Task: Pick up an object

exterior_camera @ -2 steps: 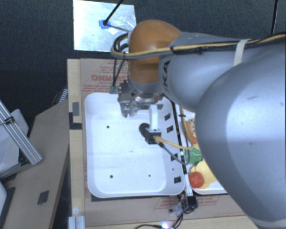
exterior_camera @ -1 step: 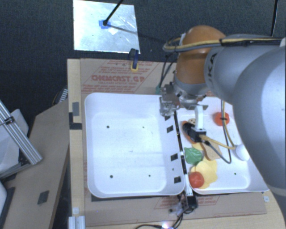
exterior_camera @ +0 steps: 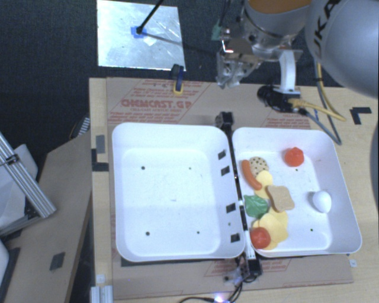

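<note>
Grey arm (exterior_camera: 349, 35) with orange band (exterior_camera: 278, 5), black lettering, and metallic gripper (exterior_camera: 228, 74)

1. The pincer (exterior_camera: 228, 76) hangs above the counter (exterior_camera: 154, 103), behind both bins.
2. The right bin (exterior_camera: 337, 195) holds a tomato (exterior_camera: 294, 157), a white egg (exterior_camera: 321, 202), a bread slice (exterior_camera: 279, 198), a carrot (exterior_camera: 251, 175) and a cookie (exterior_camera: 258, 164).
3. The left bin (exterior_camera: 172, 189) lies beside it.
</note>
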{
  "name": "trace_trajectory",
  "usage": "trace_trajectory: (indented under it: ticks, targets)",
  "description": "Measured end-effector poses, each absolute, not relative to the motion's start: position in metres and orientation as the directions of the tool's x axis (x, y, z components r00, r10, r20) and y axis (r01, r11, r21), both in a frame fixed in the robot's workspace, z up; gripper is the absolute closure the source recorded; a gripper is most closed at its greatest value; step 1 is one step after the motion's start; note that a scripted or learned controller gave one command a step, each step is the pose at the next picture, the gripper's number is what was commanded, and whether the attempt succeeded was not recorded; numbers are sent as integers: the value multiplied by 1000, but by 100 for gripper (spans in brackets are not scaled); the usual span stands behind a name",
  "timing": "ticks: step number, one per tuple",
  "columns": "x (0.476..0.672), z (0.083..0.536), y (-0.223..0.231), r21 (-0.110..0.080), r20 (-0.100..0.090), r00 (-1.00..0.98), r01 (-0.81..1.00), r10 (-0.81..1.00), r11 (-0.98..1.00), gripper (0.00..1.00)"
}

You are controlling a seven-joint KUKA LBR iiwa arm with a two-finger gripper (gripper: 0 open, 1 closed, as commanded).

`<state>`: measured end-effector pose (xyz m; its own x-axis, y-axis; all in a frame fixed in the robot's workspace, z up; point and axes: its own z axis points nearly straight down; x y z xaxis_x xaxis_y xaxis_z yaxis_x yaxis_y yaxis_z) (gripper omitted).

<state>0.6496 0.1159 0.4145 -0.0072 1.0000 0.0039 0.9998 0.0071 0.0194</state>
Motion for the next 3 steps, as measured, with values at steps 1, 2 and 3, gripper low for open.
trace_trajectory:
  ticks: [1, 2, 3]
  targets:
    - [669, 417, 138, 5, 1, -4, 1000, 1000, 4, 100]
    - [647, 323, 185, -7, 0, -7, 1000, 1000, 7, 100]
    - [669, 323, 207, 4, 1, -4, 1000, 1000, 4, 100]
